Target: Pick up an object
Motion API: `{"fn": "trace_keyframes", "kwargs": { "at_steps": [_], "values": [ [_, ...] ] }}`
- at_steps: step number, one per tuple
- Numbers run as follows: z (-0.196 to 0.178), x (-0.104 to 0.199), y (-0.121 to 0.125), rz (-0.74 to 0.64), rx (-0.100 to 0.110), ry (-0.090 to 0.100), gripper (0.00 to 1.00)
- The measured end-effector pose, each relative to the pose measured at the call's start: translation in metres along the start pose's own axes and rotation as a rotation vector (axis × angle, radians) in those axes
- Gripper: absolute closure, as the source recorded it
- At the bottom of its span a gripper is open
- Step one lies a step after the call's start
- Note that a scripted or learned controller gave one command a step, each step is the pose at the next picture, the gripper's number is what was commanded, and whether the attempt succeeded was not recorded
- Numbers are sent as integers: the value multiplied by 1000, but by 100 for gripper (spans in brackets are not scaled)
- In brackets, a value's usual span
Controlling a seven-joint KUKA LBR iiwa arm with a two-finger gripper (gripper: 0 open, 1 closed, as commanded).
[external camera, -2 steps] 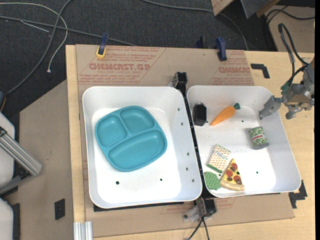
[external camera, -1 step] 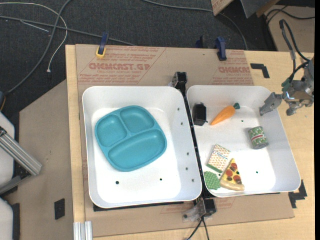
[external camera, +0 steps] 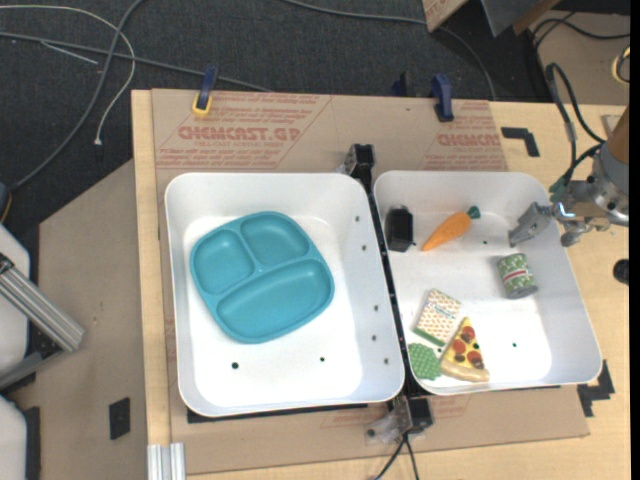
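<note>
Carrot (external camera: 446, 230) lies at the far side of the right bin (external camera: 560, 368), with bare floor around it and a black block (external camera: 400, 227) just left. End effector (external camera: 548, 220), fingers spread and pinching nothing, hangs by the far right rim near a green can (external camera: 516, 275); pizza slice (external camera: 464, 351) and cards (external camera: 436, 318) crowd the near edge.

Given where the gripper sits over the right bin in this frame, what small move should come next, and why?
Probably a short shift toward the green can and then down. The gripper hangs near the right bin's far right corner with nothing between its jaws, and the can is the nearest object, lying apart from the carrot and the pizza slice.
</note>
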State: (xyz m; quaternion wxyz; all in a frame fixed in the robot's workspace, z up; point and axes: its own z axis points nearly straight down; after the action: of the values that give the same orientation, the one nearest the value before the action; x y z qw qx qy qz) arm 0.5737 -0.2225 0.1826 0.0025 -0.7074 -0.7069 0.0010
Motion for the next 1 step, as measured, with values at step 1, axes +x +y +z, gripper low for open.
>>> {"fn": "trace_keyframes", "kwargs": {
  "at_steps": [1],
  "values": [
    [60,8,2,-2,1,1,0]
  ]
}}
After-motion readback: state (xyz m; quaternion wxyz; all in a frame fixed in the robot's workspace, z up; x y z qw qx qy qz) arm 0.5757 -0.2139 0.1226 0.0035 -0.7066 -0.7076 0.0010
